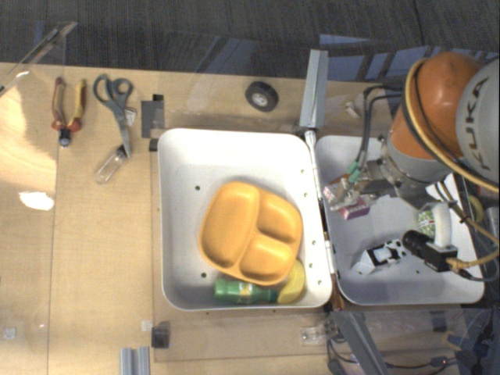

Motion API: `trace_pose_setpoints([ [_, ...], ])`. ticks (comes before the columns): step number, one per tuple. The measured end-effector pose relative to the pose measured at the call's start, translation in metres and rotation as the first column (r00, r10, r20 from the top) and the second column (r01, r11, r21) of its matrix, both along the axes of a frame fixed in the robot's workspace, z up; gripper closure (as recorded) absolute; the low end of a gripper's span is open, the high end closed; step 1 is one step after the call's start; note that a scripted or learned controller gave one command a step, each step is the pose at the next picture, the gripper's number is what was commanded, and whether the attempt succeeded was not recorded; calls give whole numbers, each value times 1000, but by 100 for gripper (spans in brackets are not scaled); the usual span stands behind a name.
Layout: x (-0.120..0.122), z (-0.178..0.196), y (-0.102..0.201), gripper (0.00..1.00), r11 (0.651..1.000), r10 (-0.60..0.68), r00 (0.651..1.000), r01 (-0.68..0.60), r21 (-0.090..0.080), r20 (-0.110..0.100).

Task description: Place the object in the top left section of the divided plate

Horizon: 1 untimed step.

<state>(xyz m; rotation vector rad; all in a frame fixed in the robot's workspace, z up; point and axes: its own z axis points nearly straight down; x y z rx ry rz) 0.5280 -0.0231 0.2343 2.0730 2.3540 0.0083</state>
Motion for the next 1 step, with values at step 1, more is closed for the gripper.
trace_pose_setpoints([
  [1,15,-50,58,100,862,508,862,-508,-2,-3],
])
